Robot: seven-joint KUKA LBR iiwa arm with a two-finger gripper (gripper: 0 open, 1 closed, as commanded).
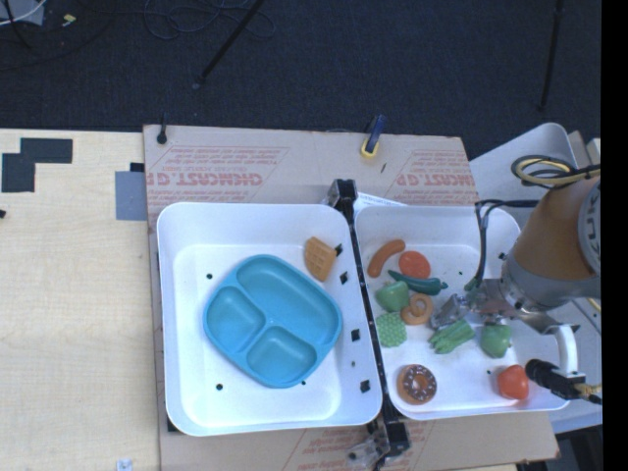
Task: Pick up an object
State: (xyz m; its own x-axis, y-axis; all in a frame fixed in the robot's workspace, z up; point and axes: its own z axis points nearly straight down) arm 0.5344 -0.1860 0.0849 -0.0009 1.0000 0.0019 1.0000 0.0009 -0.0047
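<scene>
My gripper (pixel 453 312) is down in the right bin (pixel 461 226), coming in from the right below the arm's orange band (pixel 552 235). It sits just above a green leafy toy (pixel 451 339) and next to a tan ring (pixel 418 309). A green pepper (pixel 496 340) lies right of it. Around it are a dark green chili (pixel 420 284), a red tomato (pixel 414 263), an orange sausage (pixel 385 256) and two green pieces (pixel 392 314). I cannot see anything held.
A chocolate donut (pixel 418 384) and a red ball (pixel 512 382) lie near the right bin's front wall. The left bin (pixel 182 263) holds a blue divided plate (pixel 273 319) and a tan bread piece (pixel 319 257). A black divider (pixel 361 302) runs between the bins.
</scene>
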